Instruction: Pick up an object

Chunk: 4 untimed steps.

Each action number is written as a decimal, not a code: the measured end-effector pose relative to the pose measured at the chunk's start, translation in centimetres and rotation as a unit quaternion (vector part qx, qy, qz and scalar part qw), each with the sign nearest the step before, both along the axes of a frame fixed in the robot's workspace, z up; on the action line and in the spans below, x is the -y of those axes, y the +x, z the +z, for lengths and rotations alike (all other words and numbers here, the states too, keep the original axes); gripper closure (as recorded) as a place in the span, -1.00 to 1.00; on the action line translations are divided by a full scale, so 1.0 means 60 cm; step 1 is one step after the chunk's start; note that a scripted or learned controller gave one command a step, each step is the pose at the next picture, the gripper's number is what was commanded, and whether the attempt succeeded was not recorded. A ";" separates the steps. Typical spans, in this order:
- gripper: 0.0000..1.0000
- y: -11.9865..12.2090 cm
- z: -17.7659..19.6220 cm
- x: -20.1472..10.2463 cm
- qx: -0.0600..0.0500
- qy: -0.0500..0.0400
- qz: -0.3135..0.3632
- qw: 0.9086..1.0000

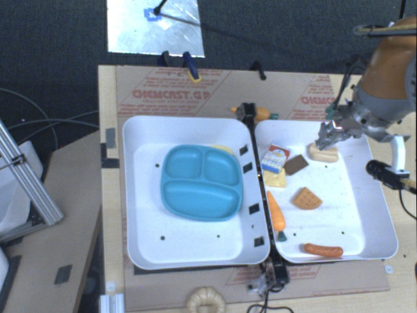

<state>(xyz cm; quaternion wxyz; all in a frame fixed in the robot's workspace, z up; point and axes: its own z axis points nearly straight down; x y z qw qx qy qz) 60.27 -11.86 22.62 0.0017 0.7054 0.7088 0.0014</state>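
A pale ring (207,300) lies on the desk (78,175) at the near edge, just outside the bins. In the right bin (365,194), nearest the camera, a sausage (323,250) lies along the near wall. A carrot (276,212) runs beside the divider between the two bins, its tip pointing near. Farther in, a waffle-like wedge (307,199) sits alone on bare white floor, well apart from the sausage.

The left bin (146,175) holds a blue tray (201,182) with three compartments (one long one near, two smaller ones far), resting about mid-bin.

Back in the right bin, a cheese slice (275,178) lies against the divider, with a small carton (275,158) overlapping its far edge and a brown square (296,164) just right of the carton. Farther right, a bread piece (323,153) rests near the far wall.

The end effector (330,134) is directly above the bread piece, its tip touching or just over it; whether the fingers are spread or pressed together cannot be told from this slant. The arm (391,70) comes in from the far right.

Beyond the bins, a yellow object (260,114) sits at the divider's far end, and a foil sheet (155,17) lies farthest off.
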 end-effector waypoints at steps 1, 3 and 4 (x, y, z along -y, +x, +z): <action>1.00 0.023 0.002 -0.069 0.000 0.000 0.002 1.000; 1.00 0.086 0.012 -0.216 0.000 0.001 0.001 1.000; 1.00 0.086 -0.017 -0.210 -0.002 0.000 -0.001 1.000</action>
